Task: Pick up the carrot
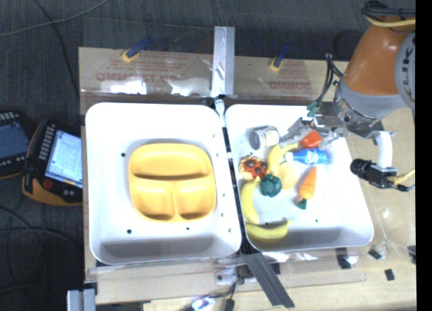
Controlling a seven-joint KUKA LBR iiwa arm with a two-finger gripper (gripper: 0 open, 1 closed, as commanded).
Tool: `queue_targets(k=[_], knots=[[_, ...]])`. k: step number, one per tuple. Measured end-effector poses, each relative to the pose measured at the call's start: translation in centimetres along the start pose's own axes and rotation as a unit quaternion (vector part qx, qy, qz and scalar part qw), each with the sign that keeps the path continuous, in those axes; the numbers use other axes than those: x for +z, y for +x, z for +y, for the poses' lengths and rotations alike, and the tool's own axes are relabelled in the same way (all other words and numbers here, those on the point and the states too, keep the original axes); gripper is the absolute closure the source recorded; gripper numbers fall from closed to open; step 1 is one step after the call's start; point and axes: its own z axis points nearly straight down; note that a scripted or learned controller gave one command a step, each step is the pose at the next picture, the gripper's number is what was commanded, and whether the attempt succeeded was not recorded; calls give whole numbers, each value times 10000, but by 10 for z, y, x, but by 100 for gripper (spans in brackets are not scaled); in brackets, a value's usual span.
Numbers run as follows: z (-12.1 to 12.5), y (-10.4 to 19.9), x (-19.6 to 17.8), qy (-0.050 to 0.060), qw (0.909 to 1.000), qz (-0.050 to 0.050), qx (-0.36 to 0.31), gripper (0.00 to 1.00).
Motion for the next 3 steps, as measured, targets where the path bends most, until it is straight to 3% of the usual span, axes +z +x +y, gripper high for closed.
queue_targets(k=[1, 2, 3], knots=[[-33, -44, 88, 5, 9980, -5, 626, 0], [-35, -42, 30, -10, 9998, -3, -195, 0], [-8, -23, -47, -9, 9999, -12, 126, 0]])
